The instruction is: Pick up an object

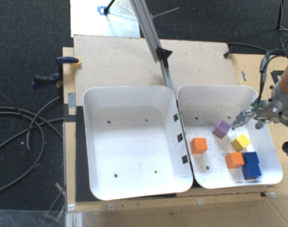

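The right bin [200, 96] holds several small blocks: a purple one [222, 128], an orange one [199, 145], a yellow one [241, 142], a second orange one [234, 160] and a blue one [251, 165] near the front right corner. My gripper [247, 122] hangs over the bin's right side, just right of the purple block and above the yellow one. Its fingers are open and hold nothing. The grey arm [281, 103] comes in from the right edge.
The left bin [94, 126] lies beside the right one, with a shared raised rim [179, 131] between them. A slanted metal pole [148, 27] crosses above the back of the bench. Cables lie on the floor at left.
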`<state>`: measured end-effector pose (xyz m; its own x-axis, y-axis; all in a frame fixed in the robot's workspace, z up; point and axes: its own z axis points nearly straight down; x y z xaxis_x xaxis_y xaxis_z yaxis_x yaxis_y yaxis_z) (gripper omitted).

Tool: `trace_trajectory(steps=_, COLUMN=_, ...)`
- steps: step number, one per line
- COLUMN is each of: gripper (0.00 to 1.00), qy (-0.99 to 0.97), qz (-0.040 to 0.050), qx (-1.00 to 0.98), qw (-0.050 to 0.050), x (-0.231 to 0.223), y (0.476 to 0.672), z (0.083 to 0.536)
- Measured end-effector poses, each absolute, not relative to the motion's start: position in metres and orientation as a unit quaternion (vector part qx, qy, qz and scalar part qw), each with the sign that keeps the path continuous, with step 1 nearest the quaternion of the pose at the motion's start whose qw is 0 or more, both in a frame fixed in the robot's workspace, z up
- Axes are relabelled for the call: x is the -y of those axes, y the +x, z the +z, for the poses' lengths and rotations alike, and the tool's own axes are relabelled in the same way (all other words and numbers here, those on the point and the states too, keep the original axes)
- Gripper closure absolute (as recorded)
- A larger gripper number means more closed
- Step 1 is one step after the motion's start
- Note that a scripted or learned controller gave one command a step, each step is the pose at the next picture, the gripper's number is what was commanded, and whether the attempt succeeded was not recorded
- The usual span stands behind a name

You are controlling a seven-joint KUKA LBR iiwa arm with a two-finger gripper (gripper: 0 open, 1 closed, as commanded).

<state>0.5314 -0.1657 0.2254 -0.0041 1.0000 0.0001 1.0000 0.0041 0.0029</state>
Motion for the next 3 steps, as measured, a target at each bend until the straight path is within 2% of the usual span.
trace_trajectory(steps=1, gripper=0.00, qy=0.707, qz=-0.0012, qx=-0.707, qw=-0.001, x=0.200, y=0.539, z=0.092)
trace_trajectory(steps=2, gripper=1.00, qy=0.706, qz=0.0010, qx=-0.709, qw=0.002, x=0.199, y=0.542, z=0.107)
trace_trajectory(steps=3, gripper=0.00, qy=0.705, qz=0.0010, qx=-0.709, qw=0.002, x=0.199, y=0.542, z=0.107)
